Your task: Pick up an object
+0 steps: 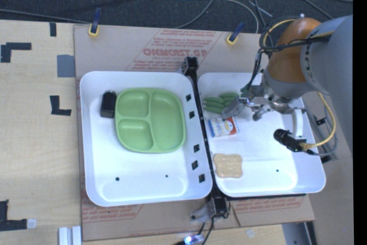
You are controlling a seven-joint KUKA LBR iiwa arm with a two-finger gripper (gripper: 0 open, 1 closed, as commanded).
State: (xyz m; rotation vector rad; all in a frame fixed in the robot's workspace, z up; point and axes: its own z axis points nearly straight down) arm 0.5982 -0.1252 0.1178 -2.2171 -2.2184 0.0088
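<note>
Objects for picking are spread across two shallow white bins set side by side on a cardboard-covered bench. In the left bin (92, 140), a small black block (108, 104) lies near the left wall, touching the edge of a green divided plate (151, 120) that takes up the bin's upper middle. Both sit well apart from the arm, so they are judged unlikely targets at this moment.

Just past the dividing wall, in the right bin (304, 178), three items are lined along the left side: a green pea-pod toy (220, 103) near the far left corner, a red, white and blue packet (222, 126) just below it, and a tan slice of toast (228, 165) toward the near left corner.

At the right, the gripper (248, 99) is seen low over the bin's far half, just beside the pea-pod toy, which suggests that item is being approached. Whether the end effector is spread or closed cannot be told, and nothing is seen held. The grey arm (330, 57) with its orange band is seen reaching in from the bin's right edge.
</note>
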